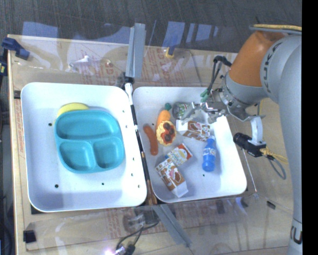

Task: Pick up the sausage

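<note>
Sausage (150, 139): small reddish-brown link, flat on floor of right bin (231, 182), close to that bin's left wall, long axis running near-to-far with slight tilt. Looks like a toy: likely light, fairly stiff, smooth rounded skin, so prone to rolling or squirting out of a pinch. Best taken at mid-length, closing across the short axis, straight down from above; ends taper and would slip. Tight on clearance: bin wall just left, orange-yellow toy food (165, 127) just right, nearly touching the far end. Nearer half has more free floor, so biasing slightly toward that end seems safer. Further out: packets (173, 169) nearer the camera, blue bottle (209, 155) to the right, another packet (198, 130) and a green-grey item (181, 110) toward the far side. Left bin (36, 185) carries a teal divided tray (90, 141) with something yellow (73, 108) behind it. End effector (208, 110) sits over far-right part of right bin, above the clutter, well apart from sausage; open or clenched cannot be told, nothing visibly grasped. Pick not yet started by the look of it.
</note>
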Action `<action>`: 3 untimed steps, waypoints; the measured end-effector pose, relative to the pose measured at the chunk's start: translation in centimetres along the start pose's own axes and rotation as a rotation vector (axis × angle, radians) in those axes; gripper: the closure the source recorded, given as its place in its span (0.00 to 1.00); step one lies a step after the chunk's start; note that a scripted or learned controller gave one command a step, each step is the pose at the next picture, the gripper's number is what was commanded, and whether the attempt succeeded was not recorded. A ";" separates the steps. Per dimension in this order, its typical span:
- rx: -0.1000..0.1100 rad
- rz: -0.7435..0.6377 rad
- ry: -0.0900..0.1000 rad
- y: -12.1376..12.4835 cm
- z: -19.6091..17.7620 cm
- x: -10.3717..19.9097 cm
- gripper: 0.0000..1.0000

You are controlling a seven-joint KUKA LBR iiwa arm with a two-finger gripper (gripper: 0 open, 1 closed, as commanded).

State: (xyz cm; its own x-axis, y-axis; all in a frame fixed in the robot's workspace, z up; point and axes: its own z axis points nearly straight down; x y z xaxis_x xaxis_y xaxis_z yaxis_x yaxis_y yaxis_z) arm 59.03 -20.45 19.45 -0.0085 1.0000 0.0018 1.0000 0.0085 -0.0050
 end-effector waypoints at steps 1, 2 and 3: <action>-0.003 -0.152 -0.001 0.5 9.4 5.5 0.00; -0.008 -0.155 -0.003 0.6 8.1 5.5 1.00; -0.005 -0.128 -0.001 5.1 -1.2 9.9 1.00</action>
State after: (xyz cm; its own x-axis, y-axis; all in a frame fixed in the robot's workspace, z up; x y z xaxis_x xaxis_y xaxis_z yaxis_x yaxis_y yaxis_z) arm 64.02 -10.53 20.65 -0.1356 0.9908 0.0007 0.9908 0.1356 0.0005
